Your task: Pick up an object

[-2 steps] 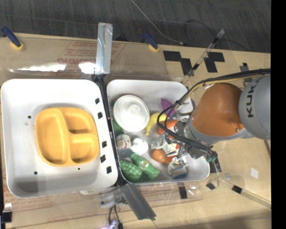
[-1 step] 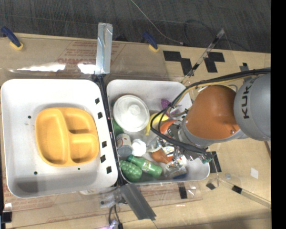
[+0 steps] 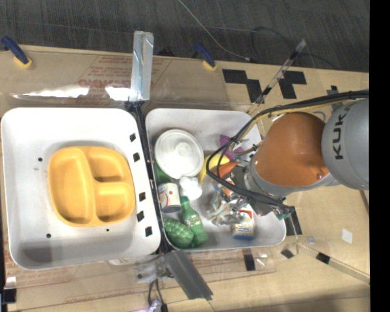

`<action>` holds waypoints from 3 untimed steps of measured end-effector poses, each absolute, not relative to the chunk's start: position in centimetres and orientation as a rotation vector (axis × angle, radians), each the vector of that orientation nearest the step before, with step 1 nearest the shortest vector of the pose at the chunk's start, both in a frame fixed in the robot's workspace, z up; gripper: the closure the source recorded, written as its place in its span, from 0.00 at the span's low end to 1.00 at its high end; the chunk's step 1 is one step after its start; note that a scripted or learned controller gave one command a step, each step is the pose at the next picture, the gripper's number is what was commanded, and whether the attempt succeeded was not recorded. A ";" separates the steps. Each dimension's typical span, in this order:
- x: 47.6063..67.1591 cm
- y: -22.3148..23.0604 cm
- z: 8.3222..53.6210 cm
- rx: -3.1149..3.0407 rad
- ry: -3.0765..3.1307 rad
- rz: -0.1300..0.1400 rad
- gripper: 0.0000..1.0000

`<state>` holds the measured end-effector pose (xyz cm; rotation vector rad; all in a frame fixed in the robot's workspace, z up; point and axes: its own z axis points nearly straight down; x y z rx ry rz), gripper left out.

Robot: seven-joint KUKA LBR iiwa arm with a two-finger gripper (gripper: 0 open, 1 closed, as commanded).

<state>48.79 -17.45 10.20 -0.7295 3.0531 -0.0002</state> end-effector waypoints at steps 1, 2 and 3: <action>54.6 -20.7 23.6 -0.487 3.093 -0.010 1.00; 54.5 -20.7 23.1 -0.486 3.101 -0.002 0.00; 53.1 -19.2 9.2 -0.599 3.082 0.000 0.00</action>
